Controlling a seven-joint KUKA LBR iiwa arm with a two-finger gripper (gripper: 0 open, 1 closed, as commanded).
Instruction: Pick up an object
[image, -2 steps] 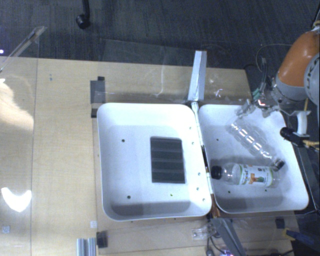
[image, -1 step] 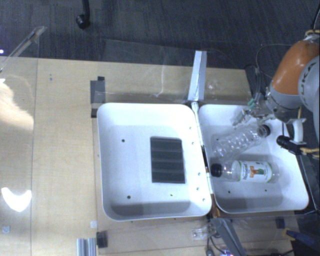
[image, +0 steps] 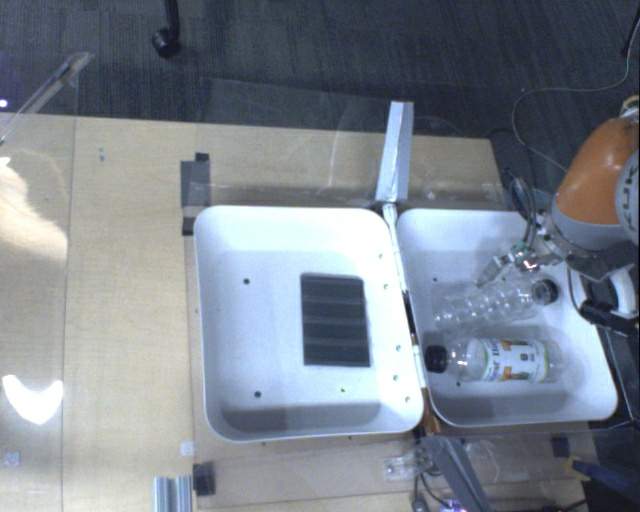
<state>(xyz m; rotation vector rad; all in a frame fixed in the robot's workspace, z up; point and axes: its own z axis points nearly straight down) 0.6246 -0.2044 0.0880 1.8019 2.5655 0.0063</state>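
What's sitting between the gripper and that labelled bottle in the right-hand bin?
A clear plastic bottle lies between the gripper and the labelled bottle, just above it in the right bin.

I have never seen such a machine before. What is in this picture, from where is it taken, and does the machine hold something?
The picture comes from one camera fixed above a wooden bench, looking down at a slant. Two shallow white bins sit side by side. The left bin has a dark ribbed rectangle on its floor. The right bin contains a clear plastic bottle with a black cap, lying on its side, and a second transparent item that is hard to identify. The grey and orange shape at the right is a robot arm. Its tool is low over the right bin, near the transparent item. I cannot tell whether it holds anything.
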